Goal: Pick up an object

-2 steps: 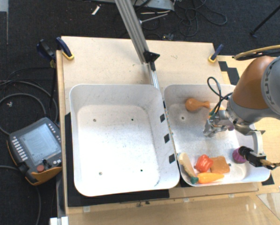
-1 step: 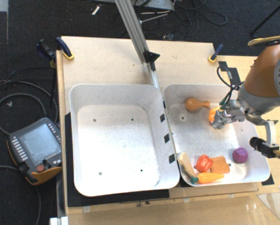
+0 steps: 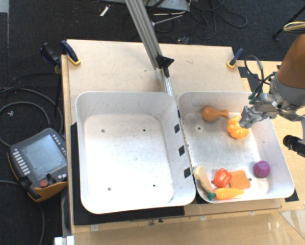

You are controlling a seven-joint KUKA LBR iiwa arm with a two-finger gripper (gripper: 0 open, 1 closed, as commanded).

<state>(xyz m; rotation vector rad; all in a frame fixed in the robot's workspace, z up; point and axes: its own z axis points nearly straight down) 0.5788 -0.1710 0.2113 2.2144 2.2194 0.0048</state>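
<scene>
Jaw state cannot be determined: the gripper (image 3: pixel 247 120) sits directly over the yellow pepper (image 3: pixel 237 129) in the right bin (image 3: pixel 276 152), touching its upper right side. Relative to that pepper, a tan gourd (image 3: pixel 213 114) lies just to the left, a purple ball (image 3: pixel 261 169) lies below right, and a red pepper (image 3: pixel 222 177), orange block (image 3: pixel 239 179) and carrot (image 3: pixel 228 193) cluster well below, near the front wall.

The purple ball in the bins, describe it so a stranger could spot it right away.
Look in the right white bin, along its right wall toward the near corner. The purple ball sits alone there, just right of the cluster of a red pepper, orange block and carrot. It is the one purple thing.
</scene>
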